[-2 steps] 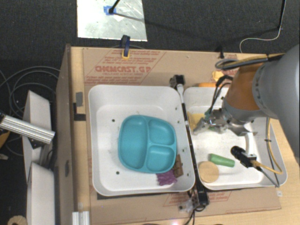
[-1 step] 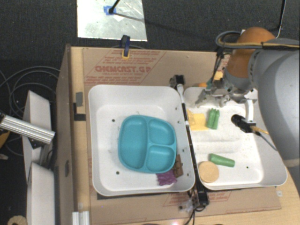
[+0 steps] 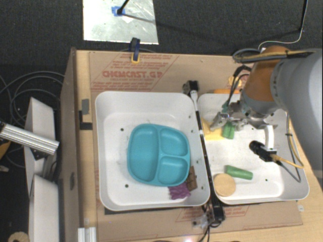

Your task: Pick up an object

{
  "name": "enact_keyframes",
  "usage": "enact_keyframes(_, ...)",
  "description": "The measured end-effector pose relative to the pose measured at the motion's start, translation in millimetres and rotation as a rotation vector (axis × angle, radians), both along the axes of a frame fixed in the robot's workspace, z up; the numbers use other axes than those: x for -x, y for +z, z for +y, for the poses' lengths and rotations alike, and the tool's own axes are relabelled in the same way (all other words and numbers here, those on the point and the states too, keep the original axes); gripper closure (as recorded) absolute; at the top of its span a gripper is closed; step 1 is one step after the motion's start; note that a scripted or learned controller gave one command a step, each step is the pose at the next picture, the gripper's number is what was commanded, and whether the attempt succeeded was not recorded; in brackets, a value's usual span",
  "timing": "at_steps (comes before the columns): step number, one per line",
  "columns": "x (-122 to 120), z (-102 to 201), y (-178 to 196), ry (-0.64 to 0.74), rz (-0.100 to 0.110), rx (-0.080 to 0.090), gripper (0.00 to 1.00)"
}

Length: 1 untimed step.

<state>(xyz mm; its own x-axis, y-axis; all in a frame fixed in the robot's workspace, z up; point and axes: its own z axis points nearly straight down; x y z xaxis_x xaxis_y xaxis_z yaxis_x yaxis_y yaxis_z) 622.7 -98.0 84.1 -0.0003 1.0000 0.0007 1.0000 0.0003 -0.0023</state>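
Observation:
My gripper (image 3: 230,121) is down in the right bin (image 3: 292,188), near its back left corner. A small green block (image 3: 228,131) lies directly under it, on top of a flat yellow piece (image 3: 214,133); contact between them is hidden. A green cylinder (image 3: 238,172) lies on its side toward the bin's front, and a tan round disc (image 3: 224,184) sits next to it at the front left. The grey arm with its orange band (image 3: 260,82) comes in from the right, above the bin's back edge.
The left bin (image 3: 108,135) holds a teal divided plate (image 3: 158,154), with a purple item (image 3: 177,191) and a brown item (image 3: 192,180) at its front right. A black part with a cable (image 3: 260,150) hangs over the right bin's middle. A black strip (image 3: 198,117) lies along the divide between the bins.

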Motion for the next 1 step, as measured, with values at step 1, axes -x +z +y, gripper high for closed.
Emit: enact_keyframes(1, -3.0, -0.3, 11.6, 0.004, -0.006, 0.001, 1.00)
